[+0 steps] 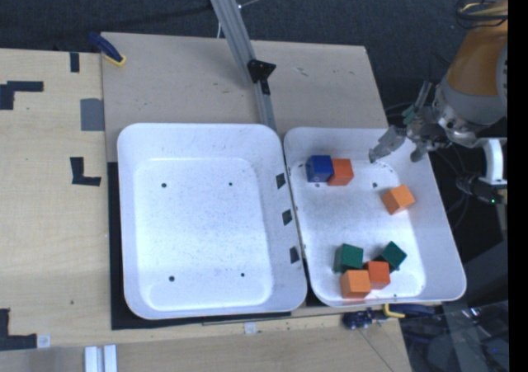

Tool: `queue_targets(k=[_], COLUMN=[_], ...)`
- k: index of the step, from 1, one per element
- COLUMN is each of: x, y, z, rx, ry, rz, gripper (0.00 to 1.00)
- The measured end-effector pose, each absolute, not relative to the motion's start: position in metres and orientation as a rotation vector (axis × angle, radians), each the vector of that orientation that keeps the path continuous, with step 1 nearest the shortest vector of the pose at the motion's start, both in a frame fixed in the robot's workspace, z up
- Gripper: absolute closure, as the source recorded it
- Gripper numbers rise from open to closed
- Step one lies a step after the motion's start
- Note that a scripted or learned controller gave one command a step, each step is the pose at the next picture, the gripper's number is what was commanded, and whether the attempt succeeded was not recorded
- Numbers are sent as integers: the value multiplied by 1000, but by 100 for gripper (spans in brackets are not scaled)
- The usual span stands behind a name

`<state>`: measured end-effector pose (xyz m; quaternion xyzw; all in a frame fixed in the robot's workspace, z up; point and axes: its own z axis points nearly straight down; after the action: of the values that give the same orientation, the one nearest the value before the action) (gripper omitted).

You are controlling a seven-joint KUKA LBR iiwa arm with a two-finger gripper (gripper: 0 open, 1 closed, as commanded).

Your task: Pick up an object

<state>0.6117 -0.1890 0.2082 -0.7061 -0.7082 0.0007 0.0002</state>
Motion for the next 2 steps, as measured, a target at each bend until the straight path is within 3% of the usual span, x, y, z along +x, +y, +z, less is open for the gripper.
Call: queue_targets(k=[1,2], x=[612,609], y=[-189,-179], z=[208,158], rx=[-2218,-2217], ry=[-2224,-2221], rz=[3,6], gripper=[0,0])
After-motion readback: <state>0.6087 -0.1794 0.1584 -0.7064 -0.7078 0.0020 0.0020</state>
